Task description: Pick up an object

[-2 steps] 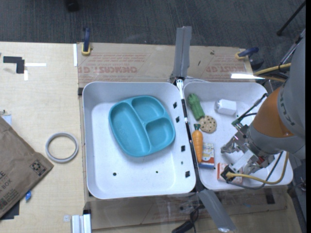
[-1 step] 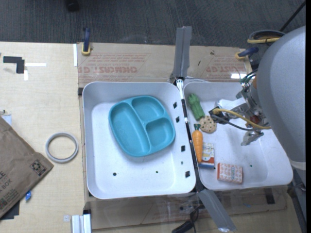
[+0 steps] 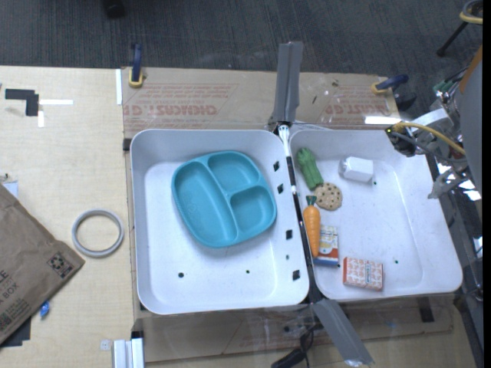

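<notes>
- Left bin (image 3: 153, 282): teal divided plate (image 3: 224, 198), lying flat near centre
- Right bin (image 3: 430, 236): green toy vegetable (image 3: 309, 167), cookie (image 3: 330, 196), toy carrot (image 3: 311, 225), small carton (image 3: 327, 246) along the left wall; white block (image 3: 357, 169) near the back; red-patterned box (image 3: 363, 273) near the front
- Arm (image 3: 460, 129) at right edge; gripper state: cannot tell
- Worktop (image 3: 69, 152): tape roll (image 3: 97, 232) left of the bins
</notes>
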